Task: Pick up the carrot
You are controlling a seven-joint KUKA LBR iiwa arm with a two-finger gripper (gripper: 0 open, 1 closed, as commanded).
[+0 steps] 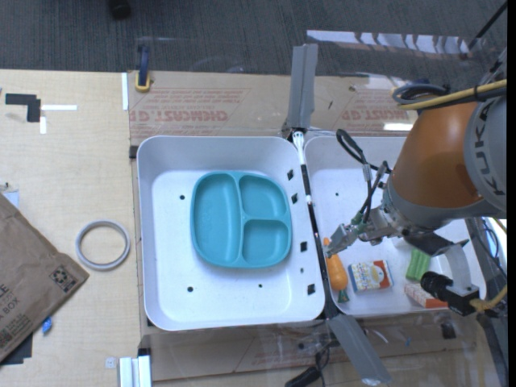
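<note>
Wooden bench (64,176) carries two shallow white bins side by side at frame centre and right. Left bin (161,216) holds a teal divided plate (240,218), its compartments bare, so it reads as a likely set-down spot. Right bin (318,168) holds the carrot (336,273), lying against its left wall at lower centre-right, just beside a small printed carton (370,276); a green item (418,264) sits further right. Gripper (345,238) hangs just above the carrot, apparently lined up for a descent. Claw state: cannot tell. Nothing is visibly held.
</note>
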